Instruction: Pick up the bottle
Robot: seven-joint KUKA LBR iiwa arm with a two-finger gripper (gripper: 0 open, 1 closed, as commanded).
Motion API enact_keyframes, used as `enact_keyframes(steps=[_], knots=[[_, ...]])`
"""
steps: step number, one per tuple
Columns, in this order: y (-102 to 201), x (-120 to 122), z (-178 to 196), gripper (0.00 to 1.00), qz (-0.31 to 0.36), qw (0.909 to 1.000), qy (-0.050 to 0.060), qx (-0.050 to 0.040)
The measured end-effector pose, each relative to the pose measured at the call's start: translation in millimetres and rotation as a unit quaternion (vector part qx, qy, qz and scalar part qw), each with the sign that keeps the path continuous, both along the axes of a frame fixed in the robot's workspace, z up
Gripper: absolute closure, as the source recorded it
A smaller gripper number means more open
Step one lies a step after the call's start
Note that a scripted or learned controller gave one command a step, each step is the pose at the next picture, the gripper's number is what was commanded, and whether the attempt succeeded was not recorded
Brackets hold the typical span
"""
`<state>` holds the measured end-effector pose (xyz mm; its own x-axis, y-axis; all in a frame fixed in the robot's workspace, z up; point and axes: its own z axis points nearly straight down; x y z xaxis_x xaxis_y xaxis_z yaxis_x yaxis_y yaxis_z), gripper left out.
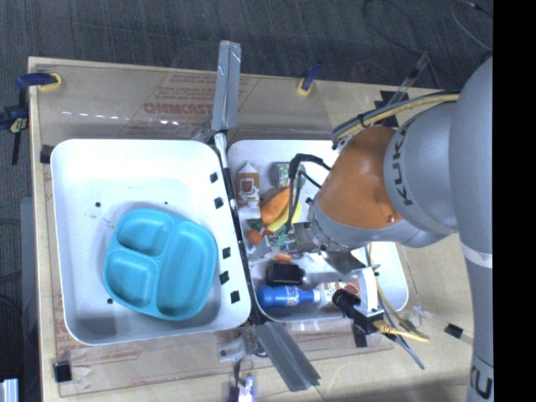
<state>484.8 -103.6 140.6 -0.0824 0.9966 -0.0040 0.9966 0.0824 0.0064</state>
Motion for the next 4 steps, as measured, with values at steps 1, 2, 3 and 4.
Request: enact_keyframes(steps=[1, 2, 3, 4], knots=[[-5.1, 0.5, -17.8, 0.0, -0.022, 0.9997, -0.009, -0.0037], [-8.1, 2.6, -21.9, 0.0, -0.048, 0.9986, -0.019, -0.0067], [-8.3, 1.9, -22.0, 0.0, -0.058, 0.9981, -0.019, -0.0058], [17.9, 14.4, 69.3, 0.0, -0.074, 0.9972, 0.004, 0.0023]])
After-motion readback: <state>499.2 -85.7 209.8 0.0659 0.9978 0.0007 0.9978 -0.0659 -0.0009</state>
